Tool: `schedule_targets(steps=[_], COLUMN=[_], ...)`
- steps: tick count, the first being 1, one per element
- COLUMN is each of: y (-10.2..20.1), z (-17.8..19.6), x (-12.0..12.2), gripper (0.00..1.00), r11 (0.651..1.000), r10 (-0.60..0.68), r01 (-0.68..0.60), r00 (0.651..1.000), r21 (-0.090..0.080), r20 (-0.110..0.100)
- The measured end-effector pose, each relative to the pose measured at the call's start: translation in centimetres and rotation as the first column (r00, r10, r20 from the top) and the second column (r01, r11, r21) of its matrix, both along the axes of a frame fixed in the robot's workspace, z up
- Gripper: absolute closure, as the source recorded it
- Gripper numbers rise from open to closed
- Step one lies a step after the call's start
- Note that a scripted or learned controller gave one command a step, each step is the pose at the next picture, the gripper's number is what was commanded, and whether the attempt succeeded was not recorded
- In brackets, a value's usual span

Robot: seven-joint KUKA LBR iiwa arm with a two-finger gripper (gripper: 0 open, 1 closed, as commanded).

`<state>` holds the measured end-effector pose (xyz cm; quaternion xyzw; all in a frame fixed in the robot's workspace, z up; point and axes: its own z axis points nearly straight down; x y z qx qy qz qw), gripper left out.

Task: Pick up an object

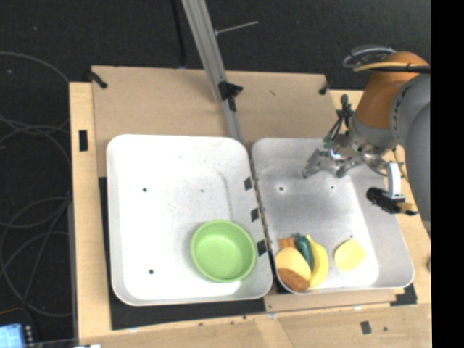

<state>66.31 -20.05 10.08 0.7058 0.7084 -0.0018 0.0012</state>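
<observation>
My gripper (pixel 326 168) hangs over the far part of the right bin (pixel 319 201), with its fingers spread open and nothing between them. Near the front edge of that bin lie a yellow banana (pixel 317 262), a small dark green piece (pixel 303 250), an orange-brown rounded object (pixel 293 268) and a pale yellow lump (pixel 349 254). They lie well in front of the gripper. A light green bowl (pixel 223 250) sits upright in the front right part of the left bin (pixel 159 187).
A slanted metal pole (pixel 210 56) rises from behind the bins, its clamp near the divider between them. The arm's orange band (pixel 380 96) and grey body stand over the right bin's far right corner. Wooden bench board surrounds both bins.
</observation>
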Motion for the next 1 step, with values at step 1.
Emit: schedule_targets(steps=[1], y=[-0.10], z=[1.32], x=[0.12], gripper=[1.00], r11=[1.000], r10=[0.003], r01=[-0.003], r00=[1.000], r21=[-0.003], r20=[0.004])
